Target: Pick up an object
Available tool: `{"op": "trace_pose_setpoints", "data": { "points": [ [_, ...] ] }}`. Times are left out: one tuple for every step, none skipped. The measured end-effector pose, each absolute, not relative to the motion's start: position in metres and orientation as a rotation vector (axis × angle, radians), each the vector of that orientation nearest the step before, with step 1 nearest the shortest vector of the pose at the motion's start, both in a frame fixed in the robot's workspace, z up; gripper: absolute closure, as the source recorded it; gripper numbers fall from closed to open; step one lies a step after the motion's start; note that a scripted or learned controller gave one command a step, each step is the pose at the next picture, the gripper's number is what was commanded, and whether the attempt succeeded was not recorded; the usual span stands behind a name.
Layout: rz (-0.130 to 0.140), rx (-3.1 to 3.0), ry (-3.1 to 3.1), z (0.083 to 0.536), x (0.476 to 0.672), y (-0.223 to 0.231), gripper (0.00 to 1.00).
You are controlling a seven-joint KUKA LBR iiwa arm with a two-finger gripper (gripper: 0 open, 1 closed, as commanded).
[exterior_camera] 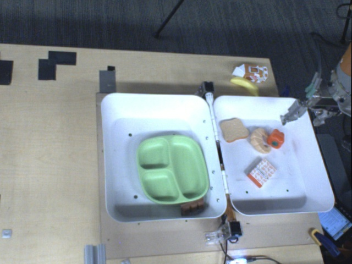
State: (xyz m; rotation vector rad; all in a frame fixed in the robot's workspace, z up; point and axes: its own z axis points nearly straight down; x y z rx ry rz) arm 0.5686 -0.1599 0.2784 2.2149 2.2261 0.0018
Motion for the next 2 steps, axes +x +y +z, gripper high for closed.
{"op": "trace_pose_setpoints", "data": {
  "points": [
    [-0.001,2.220,2.225,0.112,0.582,-0.189,0.00],
    [0.006,2.213,2.222,0.125,0.585,-0.188,1.00]
  ]
}}
